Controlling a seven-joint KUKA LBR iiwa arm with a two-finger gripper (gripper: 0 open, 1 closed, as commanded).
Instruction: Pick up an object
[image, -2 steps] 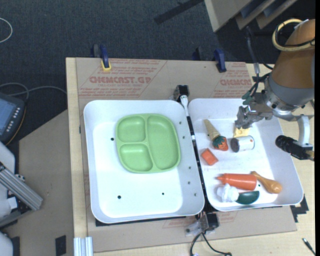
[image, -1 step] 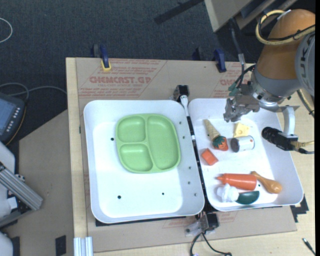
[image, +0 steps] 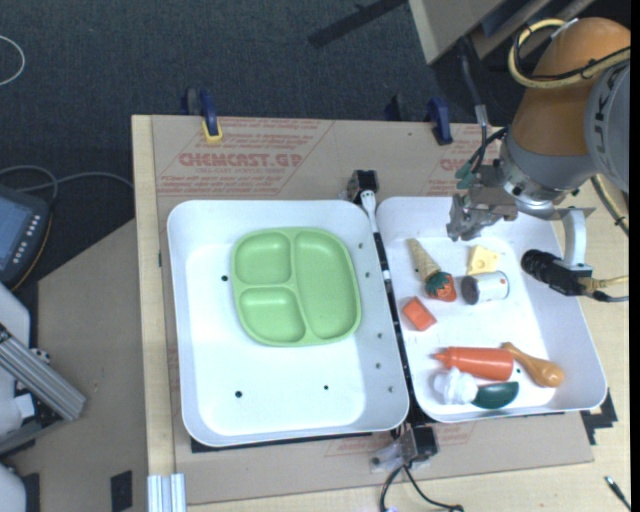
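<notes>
My gripper (image: 466, 226) hangs over the back of the right bin (image: 575, 330), its dark fingers pointing down, just above and left of a yellow cheese wedge (image: 485, 260). Nothing shows between the fingers. Below it lie an ice cream cone (image: 425, 257), a red tomato with a green top (image: 440, 287), a small grey and white can (image: 487, 289) and an orange block (image: 419, 314). Nearer the front lie an orange-red bottle (image: 476, 361), a tan drumstick (image: 534, 365), a white crumpled piece (image: 455, 385) and a dark green item (image: 495, 396).
The left bin (image: 200, 350) holds a green divided plate (image: 296, 285). A black cylinder (image: 552, 270) on a bracket juts over the right bin's right side. Blue clamps (image: 208, 110) hold the board at the back. The arm's orange band (image: 565, 100) rises at the upper right.
</notes>
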